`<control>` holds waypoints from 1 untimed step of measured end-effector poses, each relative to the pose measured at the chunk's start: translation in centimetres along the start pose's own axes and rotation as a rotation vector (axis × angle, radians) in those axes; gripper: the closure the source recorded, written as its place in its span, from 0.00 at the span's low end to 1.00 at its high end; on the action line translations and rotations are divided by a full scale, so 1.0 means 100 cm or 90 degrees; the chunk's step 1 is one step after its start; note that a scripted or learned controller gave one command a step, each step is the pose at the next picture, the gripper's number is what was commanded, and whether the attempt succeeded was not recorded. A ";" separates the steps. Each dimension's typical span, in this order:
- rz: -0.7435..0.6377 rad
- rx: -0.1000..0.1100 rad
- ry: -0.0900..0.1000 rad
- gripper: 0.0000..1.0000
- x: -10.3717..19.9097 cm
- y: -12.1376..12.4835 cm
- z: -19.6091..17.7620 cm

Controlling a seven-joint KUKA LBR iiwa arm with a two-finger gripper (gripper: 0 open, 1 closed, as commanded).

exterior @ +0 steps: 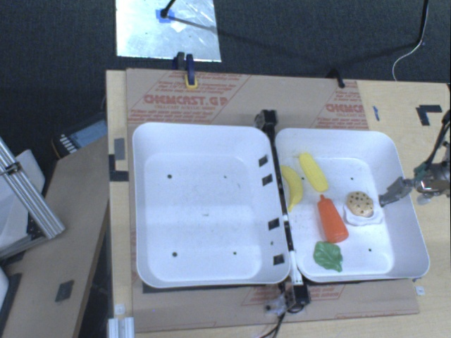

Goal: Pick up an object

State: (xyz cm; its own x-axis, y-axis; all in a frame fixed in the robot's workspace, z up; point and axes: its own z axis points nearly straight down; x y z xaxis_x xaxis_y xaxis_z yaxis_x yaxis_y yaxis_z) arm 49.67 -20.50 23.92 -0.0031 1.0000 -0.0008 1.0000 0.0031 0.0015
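Observation:
The right bin (405,255) holds several toy foods. A yellow banana (292,186) lies against its left wall, with a yellow corn cob (313,172) beside it. An orange bottle-shaped piece (332,219) sits in the middle, and a green leafy piece (328,255) lies near the front. A speckled brown cookie (360,204) rests on a small white piece. My gripper (392,193) reaches in over the bin's right wall, just right of the cookie and apart from it. Nothing shows between its tips.
The left bin (144,210) stands alongside, joined by a black clipped divider (275,189). Both rest on a brown cardboard sheet (211,97) on the bench. A shiny metal plate (165,20) lies on the dark floor behind. Cables hang at the far right.

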 end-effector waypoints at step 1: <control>-0.003 -0.007 0.003 0.00 0.055 0.042 0.136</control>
State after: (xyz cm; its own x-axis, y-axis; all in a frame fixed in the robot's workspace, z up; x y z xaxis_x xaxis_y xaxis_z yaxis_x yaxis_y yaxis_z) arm 53.92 -15.04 10.29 -0.0071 1.0000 0.0032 0.9999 0.0070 0.0132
